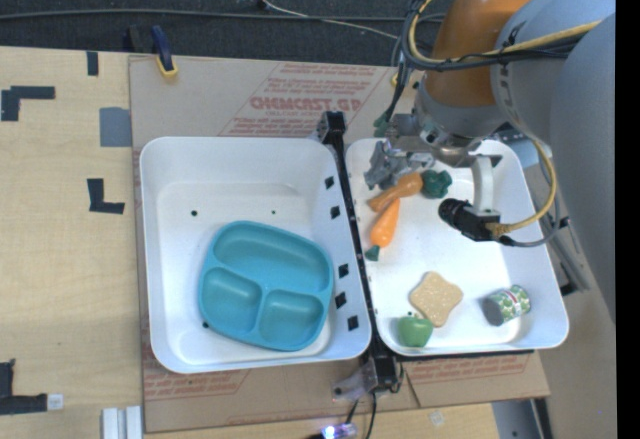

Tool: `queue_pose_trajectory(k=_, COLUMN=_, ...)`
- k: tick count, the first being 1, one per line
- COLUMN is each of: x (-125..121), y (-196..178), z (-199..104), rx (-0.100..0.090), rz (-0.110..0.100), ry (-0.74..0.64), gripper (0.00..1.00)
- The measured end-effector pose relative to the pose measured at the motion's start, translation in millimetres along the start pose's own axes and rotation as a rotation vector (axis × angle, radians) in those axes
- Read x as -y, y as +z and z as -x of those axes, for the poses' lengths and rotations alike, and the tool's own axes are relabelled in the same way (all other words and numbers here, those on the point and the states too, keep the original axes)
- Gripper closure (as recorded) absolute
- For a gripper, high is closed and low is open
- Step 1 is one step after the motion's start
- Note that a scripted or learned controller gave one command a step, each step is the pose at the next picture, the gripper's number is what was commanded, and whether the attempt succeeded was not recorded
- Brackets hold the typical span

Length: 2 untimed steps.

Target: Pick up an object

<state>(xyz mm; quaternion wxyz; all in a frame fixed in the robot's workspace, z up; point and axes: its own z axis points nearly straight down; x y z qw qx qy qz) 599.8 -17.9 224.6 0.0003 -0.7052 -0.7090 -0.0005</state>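
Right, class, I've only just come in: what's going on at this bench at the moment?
A grey KUKA arm reaches from the right into the right bin, its gripper low over the bin's top-left corner, right by two toy carrots. Whether it holds anything can't be told. A slice of toy bread, a green apple and a small can lie nearer the front. The left bin holds a blue divided tray.

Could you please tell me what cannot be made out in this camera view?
- Hand: its fingers merge with wrist hardware, so open or shut is unclear.
- Orange toy beneath it: upper end hidden by the hand.
- Small can: label too small to read.
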Motion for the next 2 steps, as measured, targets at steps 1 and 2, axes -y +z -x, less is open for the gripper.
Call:
queue_pose_trajectory(k=1, x=-21, y=11, z=-51, rx=0.001, rz=-0.001, ry=-0.001, gripper=1.00)
queue_pose_trajectory(k=2, x=-35, y=-2, z=-101, rx=0.000, rz=0.000, ry=-0.001, gripper=1.00)
